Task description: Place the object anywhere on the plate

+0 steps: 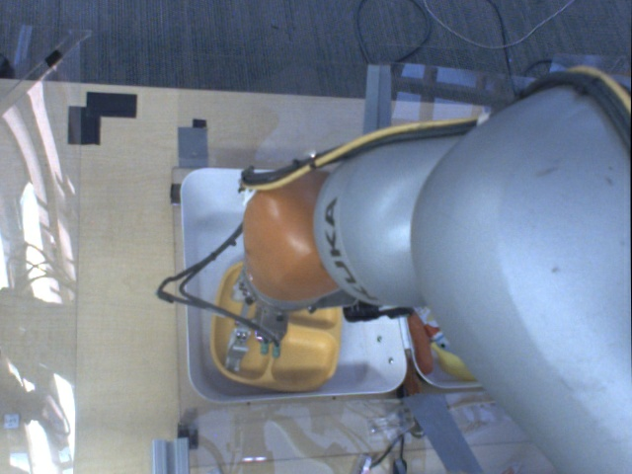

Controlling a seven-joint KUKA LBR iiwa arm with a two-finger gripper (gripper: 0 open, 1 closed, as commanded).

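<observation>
Directly below the hand (249, 349), grip unclear, lies the yellow plate (306, 358).

Smooth grey arm casing (513, 265) with a soft satin sheen, likely painted metal; glossy orange band (281, 250) above the wrist. Bare metallic hand (252, 346), dull and slightly reflective. Yellow plate (306, 354) of smooth, semi-gloss plastic. White bin (202, 265) of matt plastic. Pale wood-look tabletop (118, 294), smooth, with faint glare. Dark rough-textured carpet floor (247, 28).
</observation>
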